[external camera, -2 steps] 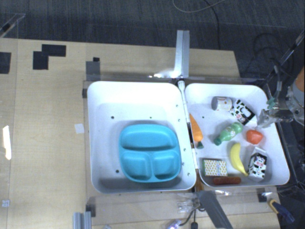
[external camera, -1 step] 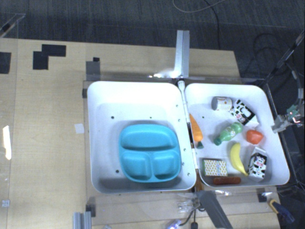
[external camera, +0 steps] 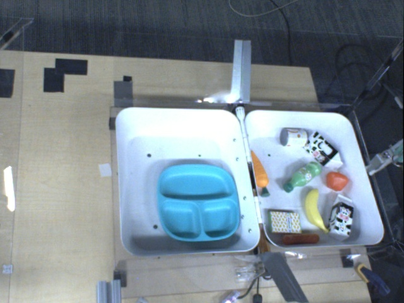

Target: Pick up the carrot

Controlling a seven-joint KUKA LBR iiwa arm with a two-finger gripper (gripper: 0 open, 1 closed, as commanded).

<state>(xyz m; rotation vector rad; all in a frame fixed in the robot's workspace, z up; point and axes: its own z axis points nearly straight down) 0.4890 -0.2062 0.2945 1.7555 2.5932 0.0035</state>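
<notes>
Entry 1, gripper: you are looking at a pale piece of it poking in beside the outer rim of the right bin. It is sitting outside the bin, probably parked clear before a reach. Too little is showing for you to tell whether it is released, clenched or grasping anything.

Entry 2, carrot: it is lying lengthwise against the bin wall farthest from the gripper, thick end pointing away from you. It looks as though it is resting where it rolled against that wall. It is well apart from the gripper, across the whole bin.

Entry 3, clutter lying between gripper and carrot:
- The red-orange fruit is sitting nearest the gripper.
- The green bottle is lying just beside the carrot on the gripper's side.
- The banana is lying off the direct line.

Entry 4, blue tray: it is sitting in the other bin, beyond the carrot from the gripper.

Note: you are likely facing a cramped approach, with the wall crowding one flank.
</notes>
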